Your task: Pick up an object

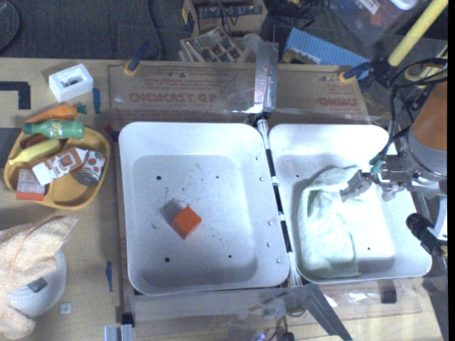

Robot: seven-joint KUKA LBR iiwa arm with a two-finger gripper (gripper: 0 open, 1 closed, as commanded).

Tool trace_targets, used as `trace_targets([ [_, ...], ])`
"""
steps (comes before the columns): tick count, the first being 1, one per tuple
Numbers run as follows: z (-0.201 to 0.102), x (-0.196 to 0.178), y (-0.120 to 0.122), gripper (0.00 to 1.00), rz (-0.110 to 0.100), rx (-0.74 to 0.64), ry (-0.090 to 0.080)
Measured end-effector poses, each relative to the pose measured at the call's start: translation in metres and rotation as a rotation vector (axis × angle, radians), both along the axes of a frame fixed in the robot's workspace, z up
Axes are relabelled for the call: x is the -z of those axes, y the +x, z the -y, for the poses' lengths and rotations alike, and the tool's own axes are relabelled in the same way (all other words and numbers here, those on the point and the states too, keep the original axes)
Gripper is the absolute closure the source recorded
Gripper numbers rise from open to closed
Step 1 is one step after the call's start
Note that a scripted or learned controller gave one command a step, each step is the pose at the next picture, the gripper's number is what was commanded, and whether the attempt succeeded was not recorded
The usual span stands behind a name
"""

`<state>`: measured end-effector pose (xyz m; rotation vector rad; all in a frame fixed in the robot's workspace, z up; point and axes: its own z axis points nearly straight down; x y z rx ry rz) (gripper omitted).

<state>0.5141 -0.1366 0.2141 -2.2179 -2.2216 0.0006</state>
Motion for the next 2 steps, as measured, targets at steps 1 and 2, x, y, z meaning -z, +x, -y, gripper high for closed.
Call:
trace_targets([
  [1,-0.029,0.124,0.047,0.00,0.014,-0.043,-0.003],
  [2,-0.033,0.124,0.069,0.00,0.014,-0.110,-0.005],
])
